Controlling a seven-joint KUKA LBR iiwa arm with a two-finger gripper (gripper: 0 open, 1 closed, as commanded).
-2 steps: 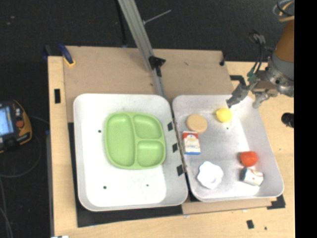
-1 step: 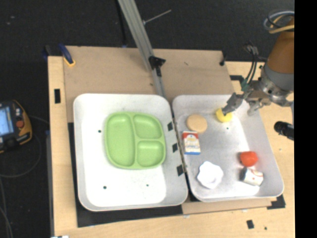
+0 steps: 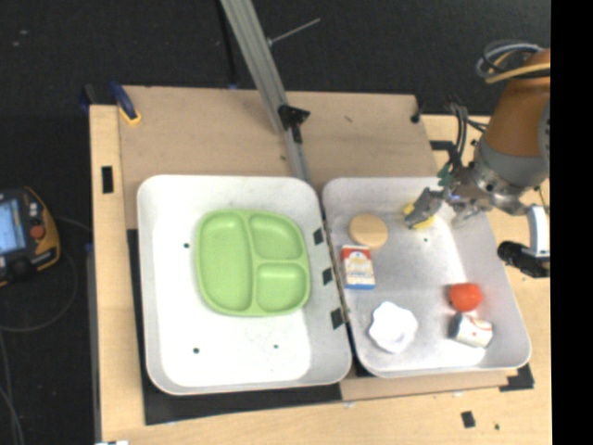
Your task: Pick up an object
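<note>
My gripper [image 3: 422, 209] hangs over the back of the right bin [image 3: 500, 248], just right of a round tan disc [image 3: 369, 230]. Something small and yellowish shows at its tip; I cannot tell whether that is a held thing or part of the robot. A red and white carton [image 3: 358, 267] lies in front of the disc. A white crumpled object [image 3: 393, 327] sits near the bin's front. A red ball [image 3: 466, 295] and a white and red object [image 3: 473, 330] lie at the front right.
The left bin [image 3: 167, 341] holds a green divided plate [image 3: 252, 262]. A grey metal rail [image 3: 259, 54] slants down from the back to the gap between the bins. The arm's orange and grey wrist [image 3: 514, 137] stands over the right bin's back right corner.
</note>
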